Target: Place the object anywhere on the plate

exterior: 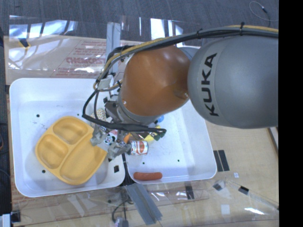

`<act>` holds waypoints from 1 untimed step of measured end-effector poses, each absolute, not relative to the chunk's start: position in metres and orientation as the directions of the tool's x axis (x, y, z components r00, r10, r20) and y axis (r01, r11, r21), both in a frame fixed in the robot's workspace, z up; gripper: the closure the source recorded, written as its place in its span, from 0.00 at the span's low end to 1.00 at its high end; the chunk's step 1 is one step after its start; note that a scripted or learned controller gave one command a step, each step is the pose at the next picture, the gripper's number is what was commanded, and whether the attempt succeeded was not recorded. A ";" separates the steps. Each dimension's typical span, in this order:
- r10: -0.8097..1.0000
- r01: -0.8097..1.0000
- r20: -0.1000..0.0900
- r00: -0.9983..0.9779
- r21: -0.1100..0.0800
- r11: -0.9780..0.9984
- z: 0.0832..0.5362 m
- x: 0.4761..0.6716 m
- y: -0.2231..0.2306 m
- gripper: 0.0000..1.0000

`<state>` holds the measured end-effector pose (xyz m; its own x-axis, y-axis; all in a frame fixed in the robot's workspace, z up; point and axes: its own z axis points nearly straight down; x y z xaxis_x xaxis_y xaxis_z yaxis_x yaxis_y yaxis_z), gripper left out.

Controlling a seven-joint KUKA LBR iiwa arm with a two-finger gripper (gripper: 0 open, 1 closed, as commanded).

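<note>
Camera view, tool [110,143] at yellow plate's [66,150] right edge, finger state unclear, sausage [147,176] near right bin's [199,169] front wall

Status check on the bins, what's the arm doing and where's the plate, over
Gripper low at the seam between the bins, by the yellow plate; fingers unclear. Small can and hot dog lie in the right bin. Plate bare.

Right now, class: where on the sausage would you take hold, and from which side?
Grip the sausage at its middle, coming straight down with the fingers across its narrow width. It lies flat near the front wall of the right bin, long axis left to right, with bare floor on both long sides. The can sits well behind it.
</note>
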<state>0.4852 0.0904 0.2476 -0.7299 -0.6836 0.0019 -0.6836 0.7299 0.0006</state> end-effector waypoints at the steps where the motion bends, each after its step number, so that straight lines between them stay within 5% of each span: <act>1: -0.684 -0.684 0.002 -0.730 0.000 0.730 0.248 0.485 0.090 0.00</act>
